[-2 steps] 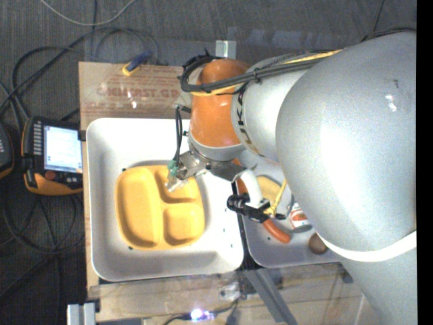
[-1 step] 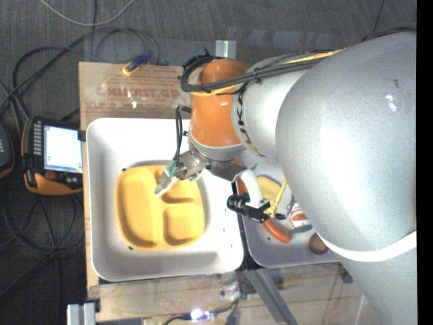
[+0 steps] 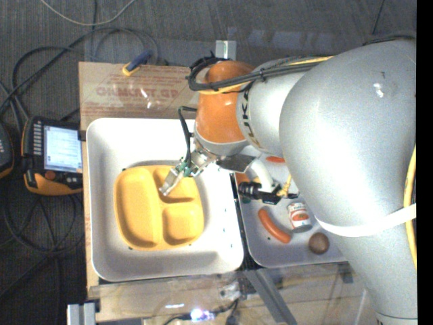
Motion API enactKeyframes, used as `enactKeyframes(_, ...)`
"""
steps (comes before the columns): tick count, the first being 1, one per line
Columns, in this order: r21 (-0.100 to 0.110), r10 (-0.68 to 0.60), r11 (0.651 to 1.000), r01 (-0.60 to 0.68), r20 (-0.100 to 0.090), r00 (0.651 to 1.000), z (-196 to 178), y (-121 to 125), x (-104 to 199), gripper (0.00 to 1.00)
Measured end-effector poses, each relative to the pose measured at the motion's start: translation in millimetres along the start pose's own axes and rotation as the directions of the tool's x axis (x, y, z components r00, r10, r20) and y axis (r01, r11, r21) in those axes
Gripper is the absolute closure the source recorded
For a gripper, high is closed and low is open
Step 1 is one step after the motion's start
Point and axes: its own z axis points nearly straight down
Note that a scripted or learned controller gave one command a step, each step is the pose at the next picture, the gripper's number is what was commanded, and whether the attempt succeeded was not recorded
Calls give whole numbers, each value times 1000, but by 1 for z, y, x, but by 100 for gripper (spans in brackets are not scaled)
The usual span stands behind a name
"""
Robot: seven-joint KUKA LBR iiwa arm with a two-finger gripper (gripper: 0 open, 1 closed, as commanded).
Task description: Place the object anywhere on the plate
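A yellow plate [image 3: 139, 212] with three compartments lies in the left white bin [image 3: 108, 141]. My gripper [image 3: 169, 185] reaches down from the orange-banded wrist and hangs low over the plate's far right compartment, by the ridge between compartments. A greenish part shows just above its tip. I see no object in the plate's compartments; the gripper hides the spot under its tip.
The right bin [image 3: 260, 249] holds a red sausage [image 3: 274, 226], a small can with a red label [image 3: 298, 216] and a brown ball [image 3: 318, 244]. The arm's large grey body covers most of that bin. A handheld controller [image 3: 57, 154] lies left of the bench.
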Motion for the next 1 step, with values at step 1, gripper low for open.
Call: enactKeyframes(1, 2, -195, 981, 195, 0, 981, 1, 26, -19, 0)
